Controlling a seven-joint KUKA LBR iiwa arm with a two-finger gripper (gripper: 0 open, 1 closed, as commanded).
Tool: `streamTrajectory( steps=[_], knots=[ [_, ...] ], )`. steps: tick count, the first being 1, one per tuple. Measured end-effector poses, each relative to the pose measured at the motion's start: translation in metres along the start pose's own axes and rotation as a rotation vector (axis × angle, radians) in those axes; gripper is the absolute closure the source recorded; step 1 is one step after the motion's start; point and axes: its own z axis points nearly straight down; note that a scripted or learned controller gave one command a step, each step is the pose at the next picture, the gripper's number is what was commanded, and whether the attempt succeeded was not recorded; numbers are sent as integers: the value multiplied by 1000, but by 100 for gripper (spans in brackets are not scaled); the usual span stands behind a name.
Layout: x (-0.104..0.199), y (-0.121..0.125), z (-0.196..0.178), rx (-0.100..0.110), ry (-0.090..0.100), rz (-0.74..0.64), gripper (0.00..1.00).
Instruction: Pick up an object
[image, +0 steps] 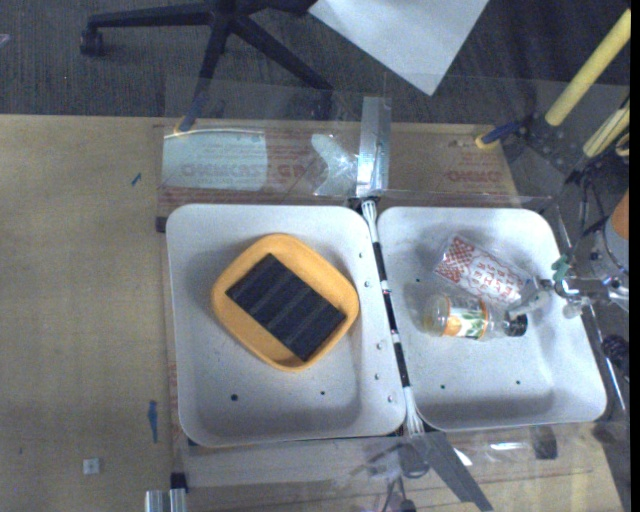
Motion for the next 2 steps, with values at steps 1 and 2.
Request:
streamTrajectory(
  steps=[1,2],
  knots=[
    [13,26,67,-3,-2,-48,0],
    [-3,118,95,43,-5,-294,0]
  ],
)
